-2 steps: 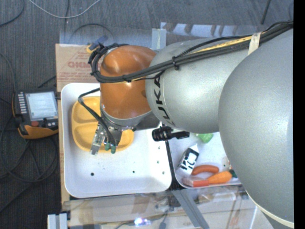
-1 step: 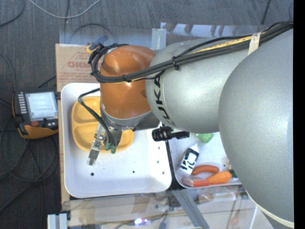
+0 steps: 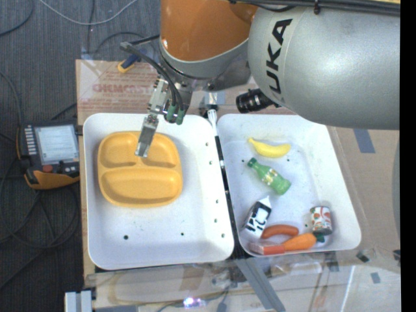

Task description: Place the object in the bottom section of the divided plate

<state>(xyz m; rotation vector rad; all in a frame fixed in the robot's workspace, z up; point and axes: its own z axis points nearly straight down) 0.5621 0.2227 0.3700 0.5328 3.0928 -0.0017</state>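
Gripper point(image 3: 143, 149) hangs over divided plate point(image 3: 139, 169) upper sections in left bin point(image 3: 156, 239), presumably mid-approach; finger state unreadable, nothing visibly held.

The arm point(image 3: 325, 51) bears "KUKA" in black letters on its grey casing, only partly in view. A cardboard sheet point(image 3: 110, 90) behind the bins carries faded red print, too faint to read. The small carton point(image 3: 257, 218) shows black-and-white marks, illegible.
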